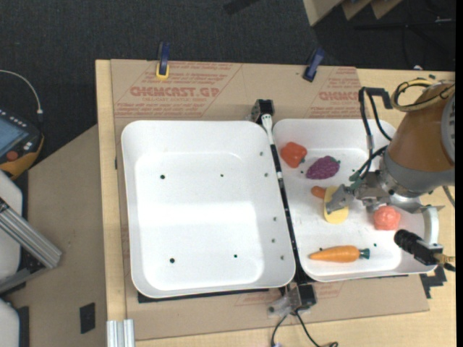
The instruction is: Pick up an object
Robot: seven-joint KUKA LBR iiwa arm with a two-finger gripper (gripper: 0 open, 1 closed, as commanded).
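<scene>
Gripper [340, 202] sits low in the right bin [318, 262], at a yellow piece [336, 213] touching its tip at about six o'clock; whether it grips I cannot tell; the carrot [336, 254] lies beyond, long axis three-to-nine.

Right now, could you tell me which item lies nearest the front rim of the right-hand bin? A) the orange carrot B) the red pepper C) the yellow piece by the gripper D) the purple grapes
A: the orange carrot lies lengthwise along the front rim of the right-hand bin, while the purple grapes, red pepper and yellow piece sit farther back.
</scene>
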